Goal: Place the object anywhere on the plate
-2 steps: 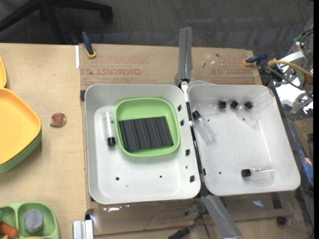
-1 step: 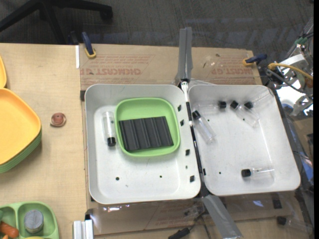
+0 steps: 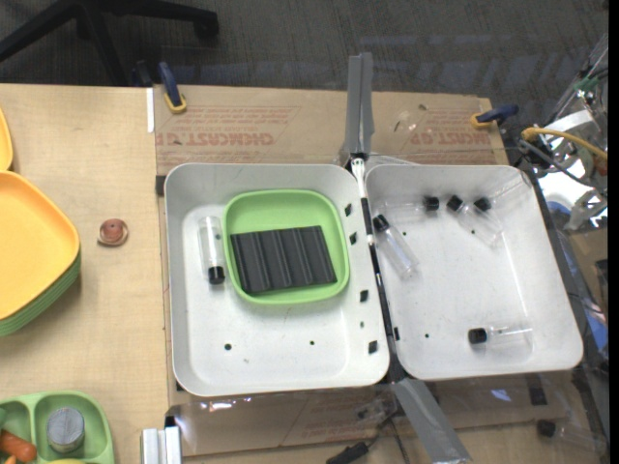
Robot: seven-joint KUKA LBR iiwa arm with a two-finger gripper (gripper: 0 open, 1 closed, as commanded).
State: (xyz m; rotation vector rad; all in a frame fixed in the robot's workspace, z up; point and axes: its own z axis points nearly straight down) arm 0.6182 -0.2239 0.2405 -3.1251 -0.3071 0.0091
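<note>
Clear plastic vial with a black cap lies nearest, well to the right of the green plate, in the right bin. The plate sits in the left bin, and a dark grey ribbed slab lies flat on it. A second vial lies just left of the plate, outside its rim. A third vial lies right of the plate, past the bins' shared edge. Farther off to the plate's right are three black caps in a row. How the pincer stands, I cannot tell.
</note>
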